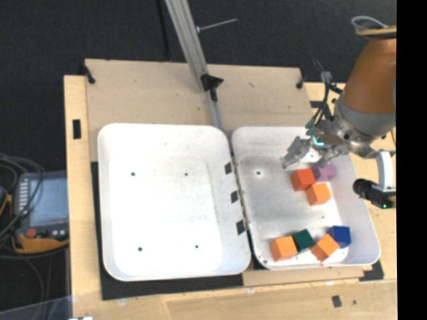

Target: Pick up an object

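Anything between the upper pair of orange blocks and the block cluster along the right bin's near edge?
Nothing. In the camera view, bare white floor of the right bin separates the upper orange blocks from the near-edge cluster.

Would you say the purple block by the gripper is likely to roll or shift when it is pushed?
The purple block looks flat-faced, so it would probably slide rather than roll. It sits against a red-orange block, so a push may move both. The bin floor looks smooth, so sliding seems easy.

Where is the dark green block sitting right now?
The dark green block lies in the right bin near its front edge, in a row of blocks, touching an orange block on its left, with another orange block on its right.
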You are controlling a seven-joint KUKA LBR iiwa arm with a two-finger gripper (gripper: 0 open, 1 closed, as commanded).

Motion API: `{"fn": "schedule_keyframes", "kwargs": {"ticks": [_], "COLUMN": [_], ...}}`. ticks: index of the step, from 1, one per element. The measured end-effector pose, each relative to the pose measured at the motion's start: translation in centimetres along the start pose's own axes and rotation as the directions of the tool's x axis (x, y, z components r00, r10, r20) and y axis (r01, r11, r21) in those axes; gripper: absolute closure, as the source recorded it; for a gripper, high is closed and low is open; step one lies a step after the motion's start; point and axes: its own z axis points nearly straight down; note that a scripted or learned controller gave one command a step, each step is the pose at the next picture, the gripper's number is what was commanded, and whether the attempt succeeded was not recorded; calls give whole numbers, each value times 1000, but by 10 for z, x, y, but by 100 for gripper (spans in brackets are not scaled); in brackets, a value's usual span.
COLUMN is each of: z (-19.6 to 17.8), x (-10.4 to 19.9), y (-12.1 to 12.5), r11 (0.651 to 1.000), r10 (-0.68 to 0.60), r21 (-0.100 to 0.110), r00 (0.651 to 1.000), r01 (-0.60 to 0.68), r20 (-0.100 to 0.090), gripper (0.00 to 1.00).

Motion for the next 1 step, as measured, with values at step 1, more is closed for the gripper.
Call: {"fn": "schedule_keyframes", "kwargs": {"ticks": [1], "z": [-3], "x": [0], "y": [1], "r11": [1000], "r10": [2], "r21": [-6], "r00": [1000], "r01": [-2], "r20": [0], "gripper": [0]}}
